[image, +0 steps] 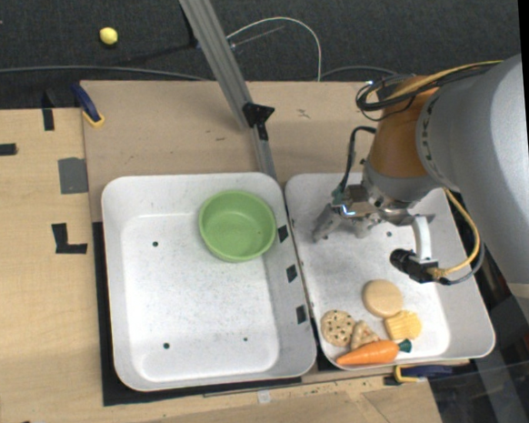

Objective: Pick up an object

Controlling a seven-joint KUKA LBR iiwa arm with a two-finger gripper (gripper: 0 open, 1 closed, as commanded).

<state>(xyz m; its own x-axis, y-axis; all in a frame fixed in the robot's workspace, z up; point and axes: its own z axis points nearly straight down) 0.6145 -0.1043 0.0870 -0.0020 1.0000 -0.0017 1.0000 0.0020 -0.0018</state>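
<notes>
While tool [336, 217] hovers upper right bin [329, 274], carrot [371, 354] lies well apart.

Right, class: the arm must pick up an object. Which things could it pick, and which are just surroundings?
Could be picked: green bowl, round biscuit, cookie, carrot, yellow piece.

Just surroundings: two white bins, yellow ball, blue clamp, metal pole.
</notes>
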